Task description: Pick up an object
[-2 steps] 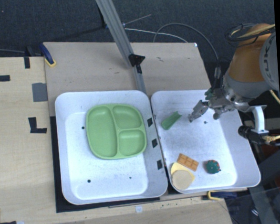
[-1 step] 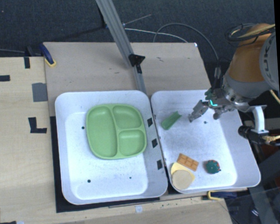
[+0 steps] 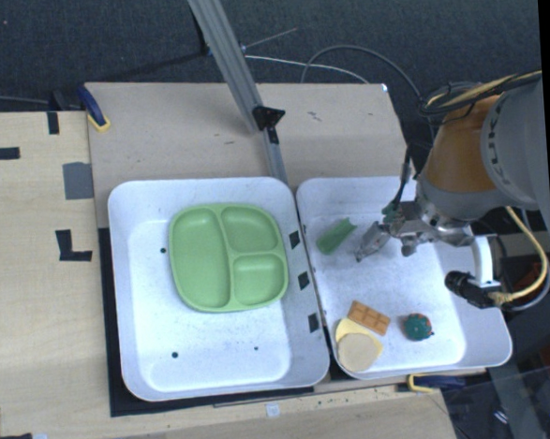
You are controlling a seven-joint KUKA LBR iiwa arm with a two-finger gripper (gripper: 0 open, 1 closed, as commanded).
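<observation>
Even, soft overhead light kept the two white bins (image 3: 220, 377) bright without harsh glare, cast only faint shadows beneath the green divided plate (image 3: 229, 256), and left the whole frame slightly soft and grainy, darkest at the top.

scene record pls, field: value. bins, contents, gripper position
left bin: green plate, three compartments
right bin: green block near its upper left; waffle, tan disc and green ball near the front edge
gripper: above the right bin, right of the green block, nothing visibly between its fingers
arm: enters from the view's right
</observation>
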